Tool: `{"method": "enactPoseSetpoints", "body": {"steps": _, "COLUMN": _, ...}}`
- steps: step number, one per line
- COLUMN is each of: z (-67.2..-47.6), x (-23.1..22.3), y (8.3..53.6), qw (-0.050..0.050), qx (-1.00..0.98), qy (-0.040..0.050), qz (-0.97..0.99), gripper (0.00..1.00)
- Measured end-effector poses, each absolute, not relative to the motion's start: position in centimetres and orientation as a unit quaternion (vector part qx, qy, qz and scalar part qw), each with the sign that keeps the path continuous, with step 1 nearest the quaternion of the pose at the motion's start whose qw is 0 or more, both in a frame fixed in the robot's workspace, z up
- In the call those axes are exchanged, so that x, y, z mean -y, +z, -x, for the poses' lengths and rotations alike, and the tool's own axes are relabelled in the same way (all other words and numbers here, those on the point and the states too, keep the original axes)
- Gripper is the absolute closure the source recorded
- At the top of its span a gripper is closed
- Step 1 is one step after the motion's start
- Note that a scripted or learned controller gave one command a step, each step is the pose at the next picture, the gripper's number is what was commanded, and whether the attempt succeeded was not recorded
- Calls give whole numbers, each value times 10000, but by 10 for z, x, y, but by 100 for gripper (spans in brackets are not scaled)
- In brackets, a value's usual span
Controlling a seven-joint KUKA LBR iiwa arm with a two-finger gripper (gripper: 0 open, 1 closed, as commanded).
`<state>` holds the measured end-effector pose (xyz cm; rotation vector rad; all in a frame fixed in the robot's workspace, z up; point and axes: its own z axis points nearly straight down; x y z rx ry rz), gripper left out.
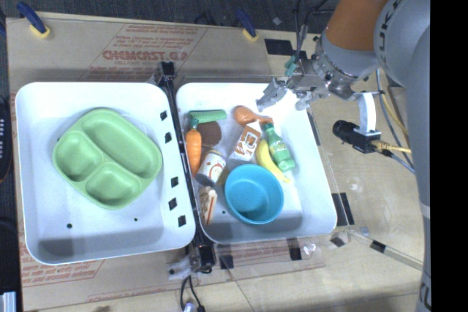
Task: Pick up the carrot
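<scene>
Carrot (193, 148) lies in the right bin (319, 179), hard against its 9 o'clock wall, green top toward 12, tip toward 6; nothing grips it. At its 12 o'clock, a green-handled item (207, 116); at its 3, a brown round item (209, 132) and a small can (213, 166). Blue bowl (253, 192) sits at approx 5 o'clock from the carrot, w/ a banana (268, 161) and green bottle (277, 146) along the bowl's 1 o'clock side; a carton (247, 141) stands btwn can and bottle. Tool (272, 97) hangs over the bin's 12–1 o'clock corner, well apart from the carrot, near an orange item (246, 114); fingers look spread apart, nothing btwn them. Left bin (33, 179) holds a green divided tray (107, 156). Both bins rest on the counter (365, 186).
</scene>
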<state>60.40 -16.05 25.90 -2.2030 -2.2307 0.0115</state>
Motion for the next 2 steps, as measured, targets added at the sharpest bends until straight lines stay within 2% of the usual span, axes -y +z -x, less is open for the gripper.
{"method": "enactPoseSetpoints", "body": {"steps": 1, "z": -622, "x": 112, "y": 121, "qw": -19, "qx": 6425, "qy": 4, "qz": 7663, "gripper": 0}}
{"method": "enactPoseSetpoints", "body": {"steps": 2, "z": -657, "x": 94, "y": 107, "qw": 3, "qx": 5987, "qy": 27, "qz": 8009, "gripper": 0}}
